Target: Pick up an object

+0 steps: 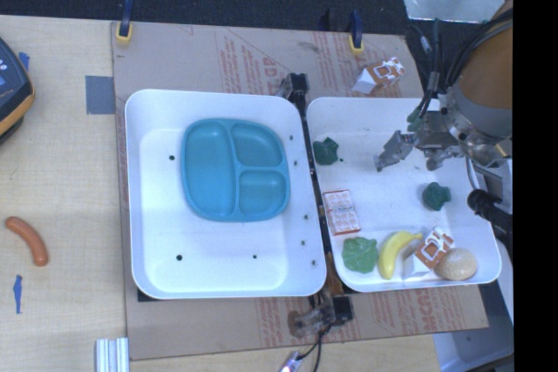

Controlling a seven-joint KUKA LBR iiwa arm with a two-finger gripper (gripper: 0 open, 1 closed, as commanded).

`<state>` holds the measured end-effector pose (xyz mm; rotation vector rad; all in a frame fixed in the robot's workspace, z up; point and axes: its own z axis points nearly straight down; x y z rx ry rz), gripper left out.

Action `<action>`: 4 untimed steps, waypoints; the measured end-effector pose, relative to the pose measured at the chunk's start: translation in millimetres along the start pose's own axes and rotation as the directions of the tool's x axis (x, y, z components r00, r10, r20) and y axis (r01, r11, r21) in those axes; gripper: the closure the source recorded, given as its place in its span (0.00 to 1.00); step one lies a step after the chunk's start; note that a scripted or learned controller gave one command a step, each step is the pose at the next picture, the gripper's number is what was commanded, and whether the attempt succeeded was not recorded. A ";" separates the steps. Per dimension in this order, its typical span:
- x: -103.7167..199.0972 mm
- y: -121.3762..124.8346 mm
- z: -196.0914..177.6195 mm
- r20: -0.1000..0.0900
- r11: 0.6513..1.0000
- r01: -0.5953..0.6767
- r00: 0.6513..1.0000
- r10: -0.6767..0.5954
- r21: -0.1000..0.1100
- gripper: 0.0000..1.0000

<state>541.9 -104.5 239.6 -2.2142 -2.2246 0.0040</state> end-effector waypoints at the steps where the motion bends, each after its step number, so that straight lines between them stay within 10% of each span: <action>1: -64.8 -1.3 2.7 0.002 1.000 -0.002 1.000 0.002 -0.002 0.00; 3: -107.1 15.4 148.4 0.000 1.000 0.001 1.000 -0.001 0.001 0.00; 4: -108.5 15.8 137.4 0.002 1.000 0.003 1.000 -0.003 0.001 1.00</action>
